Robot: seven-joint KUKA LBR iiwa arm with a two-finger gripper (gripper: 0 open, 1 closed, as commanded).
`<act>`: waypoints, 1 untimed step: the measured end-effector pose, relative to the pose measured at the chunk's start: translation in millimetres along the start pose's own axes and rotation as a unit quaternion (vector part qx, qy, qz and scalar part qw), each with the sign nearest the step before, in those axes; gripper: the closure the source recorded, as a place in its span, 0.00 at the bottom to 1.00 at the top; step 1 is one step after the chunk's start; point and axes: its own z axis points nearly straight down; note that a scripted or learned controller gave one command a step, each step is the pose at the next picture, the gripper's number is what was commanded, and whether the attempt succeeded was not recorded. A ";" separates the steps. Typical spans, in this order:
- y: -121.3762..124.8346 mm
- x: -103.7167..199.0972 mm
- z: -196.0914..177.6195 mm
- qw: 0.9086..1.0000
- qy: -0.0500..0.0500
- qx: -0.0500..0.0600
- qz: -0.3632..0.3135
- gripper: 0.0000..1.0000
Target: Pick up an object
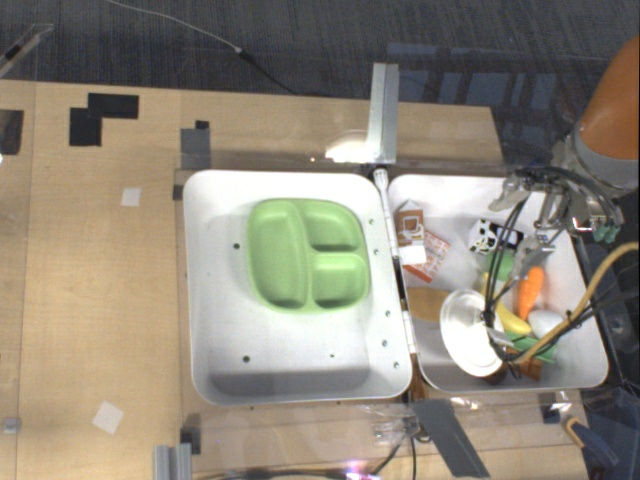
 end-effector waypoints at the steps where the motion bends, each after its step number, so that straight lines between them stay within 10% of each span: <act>1: -42.1 37.8 130.2 0.996 -0.001 0.000 -0.094 0.00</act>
